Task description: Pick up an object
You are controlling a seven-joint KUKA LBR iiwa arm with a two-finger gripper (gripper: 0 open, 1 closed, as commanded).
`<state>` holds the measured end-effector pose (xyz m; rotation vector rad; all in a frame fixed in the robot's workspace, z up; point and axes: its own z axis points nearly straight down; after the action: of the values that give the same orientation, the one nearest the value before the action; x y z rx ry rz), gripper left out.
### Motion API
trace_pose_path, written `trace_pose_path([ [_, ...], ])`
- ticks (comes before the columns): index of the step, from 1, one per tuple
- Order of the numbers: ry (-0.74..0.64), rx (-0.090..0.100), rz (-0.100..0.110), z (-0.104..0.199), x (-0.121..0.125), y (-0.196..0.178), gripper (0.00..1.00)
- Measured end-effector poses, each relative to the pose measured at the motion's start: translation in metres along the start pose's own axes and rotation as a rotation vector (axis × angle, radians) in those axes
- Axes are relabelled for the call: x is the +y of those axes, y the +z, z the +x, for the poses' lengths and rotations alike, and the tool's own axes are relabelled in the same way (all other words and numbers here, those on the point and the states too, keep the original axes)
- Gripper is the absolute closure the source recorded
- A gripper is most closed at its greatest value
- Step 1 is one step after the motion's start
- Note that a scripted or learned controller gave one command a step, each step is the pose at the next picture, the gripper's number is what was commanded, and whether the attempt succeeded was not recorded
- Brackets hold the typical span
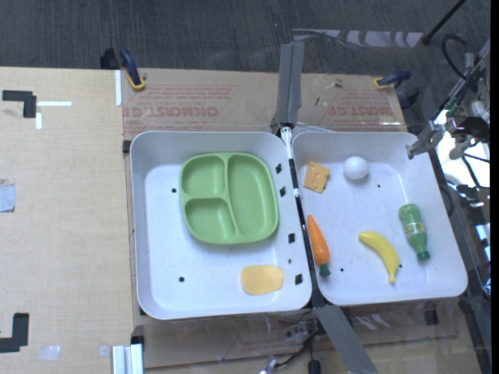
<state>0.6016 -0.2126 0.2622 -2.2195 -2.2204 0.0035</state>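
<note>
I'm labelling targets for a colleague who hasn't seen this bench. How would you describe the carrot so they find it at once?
Look in the right bin, along its left wall beside the divider. The carrot lies there, lengthwise, below the cracker. It is the one orange, tapered piece with a green tip, unlike the yellow banana to its right.

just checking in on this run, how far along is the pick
Nothing looks done yet. The banana, green bottle, carrot, white ball and cracker all lie in the right bin. Nothing is in hand. The whole pick remains: reach in, grasp, lift.
</note>
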Motion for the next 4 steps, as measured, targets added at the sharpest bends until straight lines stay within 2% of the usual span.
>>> trace_pose_path([
  [1,-0.003,0.003,0.0,-0.007,-0.023,0.135,0.0],
  [2,0.027,0.016,0.003,0.001,-0.071,0.172,0.0],
  [3,0.033,0.008,0.001,-0.003,-0.071,0.164,1.0],
  [4,0.036,0.008,0.002,-0.004,-0.071,0.156,1.0],
])
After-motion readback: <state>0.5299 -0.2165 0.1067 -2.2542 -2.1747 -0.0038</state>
